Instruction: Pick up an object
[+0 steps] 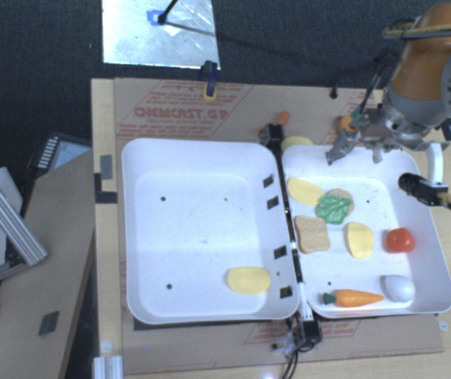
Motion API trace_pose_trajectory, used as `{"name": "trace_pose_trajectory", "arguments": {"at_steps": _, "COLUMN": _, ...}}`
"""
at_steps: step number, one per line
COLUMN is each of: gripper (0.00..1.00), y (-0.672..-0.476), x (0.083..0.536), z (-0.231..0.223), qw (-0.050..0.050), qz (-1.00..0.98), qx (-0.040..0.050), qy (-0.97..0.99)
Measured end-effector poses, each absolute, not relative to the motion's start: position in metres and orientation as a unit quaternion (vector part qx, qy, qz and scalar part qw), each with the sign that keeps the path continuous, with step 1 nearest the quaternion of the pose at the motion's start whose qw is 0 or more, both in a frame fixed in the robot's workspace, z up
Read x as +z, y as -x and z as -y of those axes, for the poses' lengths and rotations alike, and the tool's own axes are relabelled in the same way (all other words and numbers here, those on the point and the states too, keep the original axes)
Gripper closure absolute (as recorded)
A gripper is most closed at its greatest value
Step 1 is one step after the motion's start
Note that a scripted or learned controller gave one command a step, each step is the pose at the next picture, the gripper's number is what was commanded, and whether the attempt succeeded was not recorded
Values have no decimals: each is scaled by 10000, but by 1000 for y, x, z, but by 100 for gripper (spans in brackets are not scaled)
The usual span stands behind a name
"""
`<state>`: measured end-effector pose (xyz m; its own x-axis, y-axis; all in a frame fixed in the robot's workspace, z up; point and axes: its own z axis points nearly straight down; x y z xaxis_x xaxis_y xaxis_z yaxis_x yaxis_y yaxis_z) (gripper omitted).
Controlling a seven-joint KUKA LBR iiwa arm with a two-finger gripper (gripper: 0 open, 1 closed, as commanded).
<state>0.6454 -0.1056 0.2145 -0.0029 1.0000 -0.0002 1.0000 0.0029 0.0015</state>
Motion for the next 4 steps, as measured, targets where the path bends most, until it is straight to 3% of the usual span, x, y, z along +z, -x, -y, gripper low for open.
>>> {"name": "trace_pose_trajectory", "arguments": {"at_steps": 1, "gripper": 100, "y": -646, "x": 226, "z": 105, "qw": 18, "qz": -7090, "qx": 20, "qy": -7052}}
{"name": "trace_pose_trajectory", "arguments": {"at_steps": 2, "gripper": 100, "y": -626, "x": 378, "z": 23, "qw": 57, "qz": -7119, "qx": 77, "qy": -7023}}
{"name": "trace_pose_trajectory", "arguments": {"at_steps": 3, "gripper": 100, "y": -619, "x": 479, "z": -34, "qw": 42, "qz": -7113, "qx": 63, "qy": -7028}}
{"name": "trace_pose_trajectory", "arguments": {"at_steps": 4, "gripper": 100, "y": -561, "x": 539, "z": -52, "qw": 15, "qz": -7099, "qx": 31, "qy": -7043}}
